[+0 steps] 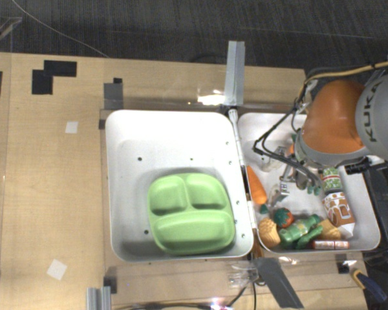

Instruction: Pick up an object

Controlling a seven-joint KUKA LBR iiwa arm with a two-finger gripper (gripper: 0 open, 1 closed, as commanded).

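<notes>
My gripper (297, 185) hangs over the middle of the right bin (370, 230), below the orange wrist band. Its two fingers stand apart, open, with nothing between them. Just below it lie a red tomato with a green top (283, 217) and green vegetable pieces (302, 231). An orange carrot (256, 185) lies along the bin's left wall, left of the gripper. A white and orange carton (339, 210) lies to the gripper's right, partly under the arm. A tan bread-like piece (268, 231) sits in the front left corner.
The left bin (126, 173) holds a green compartment plate (191, 212) in its front half. A small pink bar (330, 243) lies at the right bin's front wall. Black cables loop off the wrist over the right bin's back half.
</notes>
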